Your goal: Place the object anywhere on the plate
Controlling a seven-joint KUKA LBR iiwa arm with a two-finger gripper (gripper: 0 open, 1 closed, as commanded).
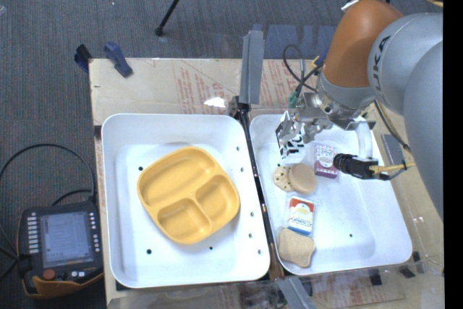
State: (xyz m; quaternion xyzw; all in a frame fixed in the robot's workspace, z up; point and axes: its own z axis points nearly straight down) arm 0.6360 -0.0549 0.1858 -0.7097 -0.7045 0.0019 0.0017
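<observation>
Plate: yellow, with three compartments, lying flat in the middle of the left bin; nothing rests on it.
Left bin: shallow, white, holding the plate alone; it sits just beside the right bin, with a dark divider between them.
Right bin: shallow, white, holding several small food items on its left half.
Gripper: hanging over the upper left part of the right bin, pointing down; whether it is released or clenched cannot be told from this angle, and nothing can be seen gripped in it.
Cookie: round, pale with dark specks, lying just below the gripper and touching the tan round piece beside it.
Tan round piece: a flat bun-like disc, near the middle of the right bin, partly overlapping the cookie.
Small white pack: white with a purple base and red marks, just right of the gripper and above the tan piece.
Red and blue carton: lying flat below the cookie, apart from it.
Bread slice: beige, irregular, at the lower left corner of the right bin, just below the carton.
Arm: grey with an orange band, reaching in from the right above the right bin.
Handheld control panel: on the floor left of the bench, well apart from the bins.
</observation>
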